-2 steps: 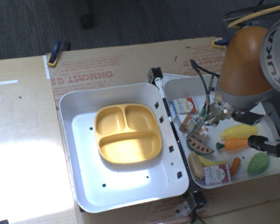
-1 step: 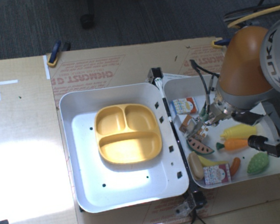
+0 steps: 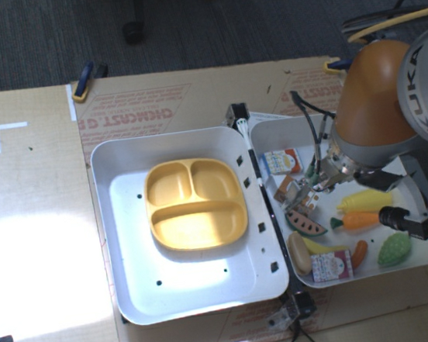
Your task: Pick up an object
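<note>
Gripper (image 3: 304,192) hovers just above striped red-green watermelon slice (image 3: 305,224).

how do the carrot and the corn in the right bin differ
The carrot is orange with a green tip at its left end; the corn is plain yellow. The corn looks longer and thicker. The corn lies farther from the camera, the carrot just in front of it. Both lie flat, side by side, in the right bin.

Dark grey carpet (image 3: 256,12) lies beyond a pale wooden bench (image 3: 34,229) lit by a bright patch.
</note>
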